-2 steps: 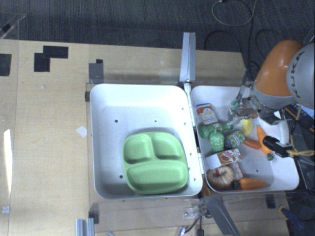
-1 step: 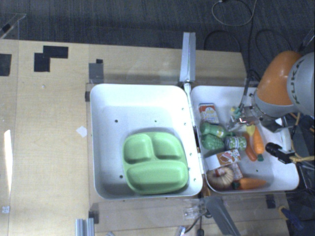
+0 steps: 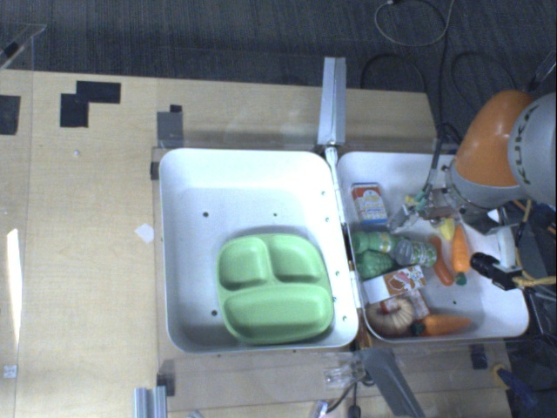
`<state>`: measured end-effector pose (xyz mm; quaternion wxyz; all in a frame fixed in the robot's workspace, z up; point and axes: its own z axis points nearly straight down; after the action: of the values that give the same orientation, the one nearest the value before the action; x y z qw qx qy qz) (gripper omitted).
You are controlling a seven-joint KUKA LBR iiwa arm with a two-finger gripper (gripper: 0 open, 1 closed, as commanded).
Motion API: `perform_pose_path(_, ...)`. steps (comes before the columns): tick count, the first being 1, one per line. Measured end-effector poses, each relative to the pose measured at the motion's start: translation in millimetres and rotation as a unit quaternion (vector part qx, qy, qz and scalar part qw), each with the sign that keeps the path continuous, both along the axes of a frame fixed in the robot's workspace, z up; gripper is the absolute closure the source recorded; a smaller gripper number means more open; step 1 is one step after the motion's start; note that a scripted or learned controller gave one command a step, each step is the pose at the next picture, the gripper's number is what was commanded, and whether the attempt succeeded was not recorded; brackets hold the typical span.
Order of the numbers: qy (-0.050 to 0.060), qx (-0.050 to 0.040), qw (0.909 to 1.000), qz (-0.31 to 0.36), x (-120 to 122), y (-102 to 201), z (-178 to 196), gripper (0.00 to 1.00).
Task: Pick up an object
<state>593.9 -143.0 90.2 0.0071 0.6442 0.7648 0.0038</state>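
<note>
Camera view: tool (image 3: 416, 209) low in the right bin (image 3: 396, 168), its grip state impossible to tell.
Nearby green bottle (image 3: 393, 251) lies mid-bin among toy food; probably light, stiff, slippery — best grasped across its body.

Glossy green plastic tray (image 3: 274, 287); pale wooden bench (image 3: 83, 259).

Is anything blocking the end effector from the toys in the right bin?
Nothing visible does. The end effector hangs over the right bin, just above the green bottle. The carrot lies beside it to the right, clear of that path.
</note>
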Motion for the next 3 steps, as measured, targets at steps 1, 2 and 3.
perform_pose_path(1, -0.003, 0.0013, 1.0, 0.001, 2, 2, 12, 1.0)
perform_pose_path(2, 0.0, 0.0003, 0.9987, 0.05, -7, -6, 0, 1.0)
perform_pose_path(3, 0.004, 0.0004, 0.9998, 0.018, 0, -29, 102, 1.0)
